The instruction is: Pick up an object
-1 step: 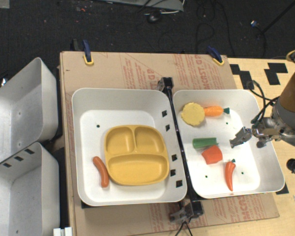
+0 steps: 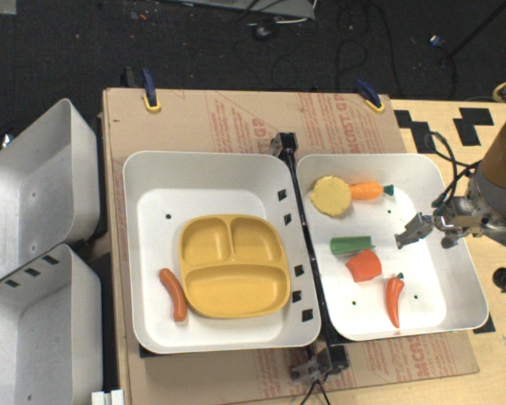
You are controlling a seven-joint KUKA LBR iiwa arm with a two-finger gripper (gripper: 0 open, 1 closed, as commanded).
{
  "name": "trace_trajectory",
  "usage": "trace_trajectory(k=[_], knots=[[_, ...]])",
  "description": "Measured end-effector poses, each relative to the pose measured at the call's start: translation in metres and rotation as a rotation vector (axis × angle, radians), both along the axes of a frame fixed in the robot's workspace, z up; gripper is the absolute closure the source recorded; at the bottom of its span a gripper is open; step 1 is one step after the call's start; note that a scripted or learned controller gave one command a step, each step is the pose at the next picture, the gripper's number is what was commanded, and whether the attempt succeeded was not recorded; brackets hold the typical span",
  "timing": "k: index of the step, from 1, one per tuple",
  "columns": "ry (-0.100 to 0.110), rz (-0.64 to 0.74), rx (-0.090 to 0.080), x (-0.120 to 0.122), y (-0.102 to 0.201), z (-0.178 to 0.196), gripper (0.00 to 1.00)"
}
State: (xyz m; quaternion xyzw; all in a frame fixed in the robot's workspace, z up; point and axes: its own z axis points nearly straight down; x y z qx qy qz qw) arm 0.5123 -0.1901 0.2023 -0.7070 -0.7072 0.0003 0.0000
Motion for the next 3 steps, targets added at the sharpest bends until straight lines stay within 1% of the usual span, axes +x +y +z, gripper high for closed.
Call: trace_trajectory(k=[1, 2, 3], knots=[[0.005, -0.001, 0.002, 0.007, 0.002, -0.061, 0.0], [0.005, -0.001, 0.003, 0.006, 0.003, -0.113, 0.0], [-0.001, -0.002, 0.0, 0.007, 0.002, -0.1, 1.0]])
